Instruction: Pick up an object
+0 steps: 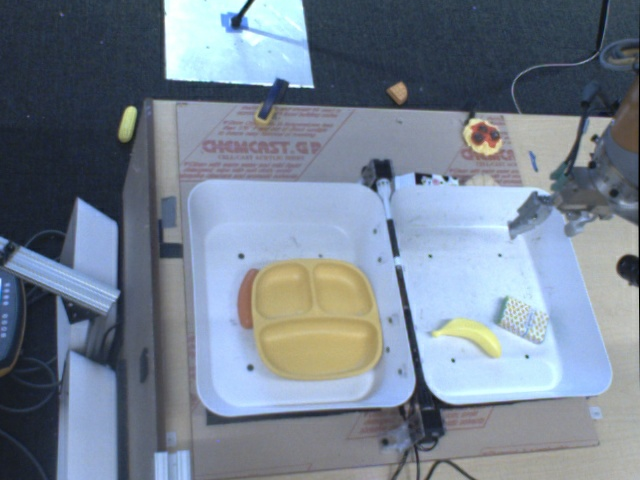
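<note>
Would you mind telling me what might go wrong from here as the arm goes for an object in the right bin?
1. The banana and the small patterned block lie close together, so the pincer might nudge one while closing on the other.
2. Both sit near the right bin's front wall, so a descending finger could perhaps clip the rim.
3. The banana's curved, smooth shape may slip out of a two-finger grasp.

Glossy yellow plastic tray (316, 318) in smooth white bin (215, 268); matt cardboard bench (330, 133).
</note>
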You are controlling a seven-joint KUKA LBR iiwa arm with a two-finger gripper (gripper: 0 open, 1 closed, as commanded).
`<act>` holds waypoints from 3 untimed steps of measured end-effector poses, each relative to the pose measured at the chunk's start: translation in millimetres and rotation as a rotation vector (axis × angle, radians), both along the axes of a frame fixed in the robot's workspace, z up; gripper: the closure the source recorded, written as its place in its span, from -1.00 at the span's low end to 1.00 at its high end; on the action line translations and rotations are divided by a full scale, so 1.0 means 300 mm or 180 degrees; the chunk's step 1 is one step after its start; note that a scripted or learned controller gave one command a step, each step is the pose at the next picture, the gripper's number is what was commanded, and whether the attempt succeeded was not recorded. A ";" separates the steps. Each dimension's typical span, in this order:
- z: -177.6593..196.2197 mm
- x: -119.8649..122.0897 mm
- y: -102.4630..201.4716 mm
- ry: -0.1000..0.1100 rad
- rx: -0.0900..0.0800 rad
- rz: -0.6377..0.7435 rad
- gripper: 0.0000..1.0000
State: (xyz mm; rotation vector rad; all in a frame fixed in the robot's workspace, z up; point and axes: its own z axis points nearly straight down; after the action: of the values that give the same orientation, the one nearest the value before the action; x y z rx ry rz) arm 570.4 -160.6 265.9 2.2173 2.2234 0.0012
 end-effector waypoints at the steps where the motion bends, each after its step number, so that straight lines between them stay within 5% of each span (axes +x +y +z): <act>1: -0.246 -0.223 -0.022 0.0007 0.0002 -0.0006 -1.00; 2: -0.597 -0.271 0.181 -0.0017 0.0002 -0.0001 -1.00; 3: -0.560 -0.266 0.182 -0.0029 0.0005 0.0003 1.00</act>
State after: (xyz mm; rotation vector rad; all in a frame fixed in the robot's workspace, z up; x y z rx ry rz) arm 490.6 -105.9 97.8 2.2124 2.2207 0.0132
